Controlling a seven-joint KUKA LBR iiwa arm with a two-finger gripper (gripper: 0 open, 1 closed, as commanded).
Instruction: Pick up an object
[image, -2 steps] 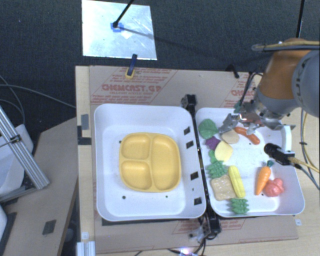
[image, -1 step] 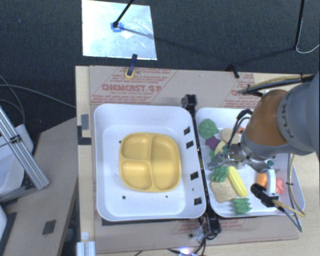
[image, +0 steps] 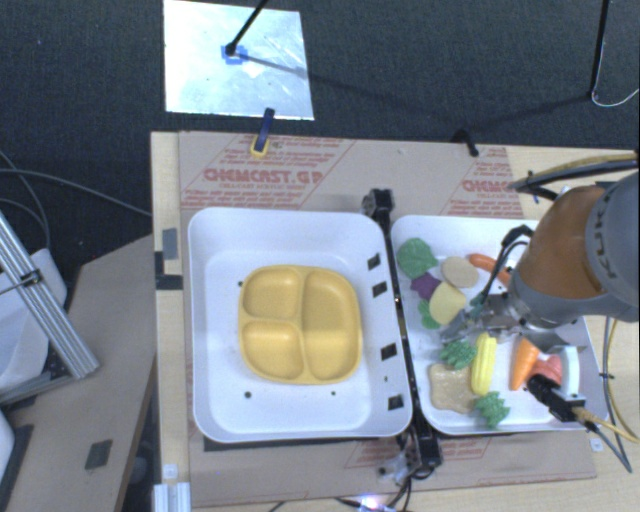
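Arm: I see it reaching in from the right, low over the right bin.
Tool: I cannot tell its state; it sits among toy food, beside the corn.

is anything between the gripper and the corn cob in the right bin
Nothing visible does. The gripper sits low in the right bin, just left of and above the corn cob, with a small broccoli piece beside it, not between them.
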